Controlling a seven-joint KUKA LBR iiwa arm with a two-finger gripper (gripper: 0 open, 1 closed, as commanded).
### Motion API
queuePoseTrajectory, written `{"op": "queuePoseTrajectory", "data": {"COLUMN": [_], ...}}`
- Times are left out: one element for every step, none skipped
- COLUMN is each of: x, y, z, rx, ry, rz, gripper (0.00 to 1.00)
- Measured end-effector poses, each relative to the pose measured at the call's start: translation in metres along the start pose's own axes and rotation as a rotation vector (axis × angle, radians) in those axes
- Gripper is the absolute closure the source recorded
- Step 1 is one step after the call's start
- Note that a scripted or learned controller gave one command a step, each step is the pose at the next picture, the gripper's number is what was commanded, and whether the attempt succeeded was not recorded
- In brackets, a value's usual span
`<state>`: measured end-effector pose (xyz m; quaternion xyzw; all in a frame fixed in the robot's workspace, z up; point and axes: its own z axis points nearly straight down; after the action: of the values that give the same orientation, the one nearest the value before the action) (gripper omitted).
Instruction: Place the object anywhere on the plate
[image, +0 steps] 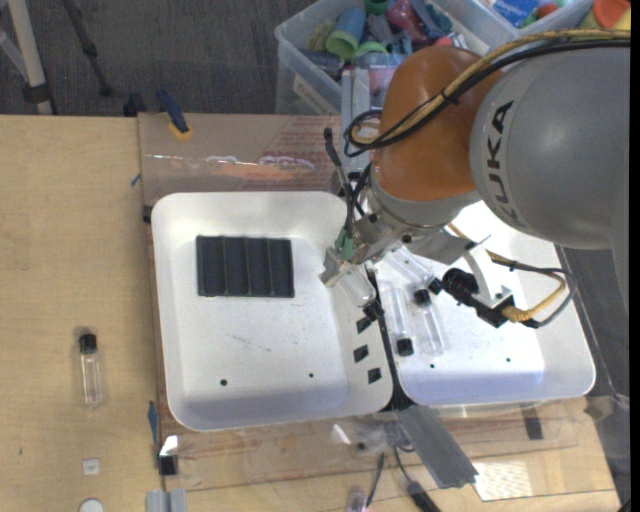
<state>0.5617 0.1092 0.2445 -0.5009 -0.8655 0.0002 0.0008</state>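
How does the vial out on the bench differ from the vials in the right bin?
The bench vial lies alone on bare wood left of the bins; the bin vials lie together on the white floor of the right bin, close to the hand. All are clear with black caps.

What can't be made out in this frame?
- Gripper: the grey and orange arm hangs over it, so its state is unreadable.
- Clear vials in the right bin: too transparent to count; the arm covers the bin's top.
- Black ridged plate in the left bin: whether anything small lies on it is unclear.
- Tote of colourful items: cut by the top edge.
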Motion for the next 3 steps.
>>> {"op": "queuePoseTrajectory", "data": {"x": [0.072,0.122,0.099], "y": [0.031,0.02,0.06], "z": [-0.066,0.062,0.048], "rx": [-0.002,0.003,-0.001], "ry": [-0.001,-0.001,-0.001], "rz": [0.525,0.783,0.614], "gripper": [1.0,1.0,1.0]}}
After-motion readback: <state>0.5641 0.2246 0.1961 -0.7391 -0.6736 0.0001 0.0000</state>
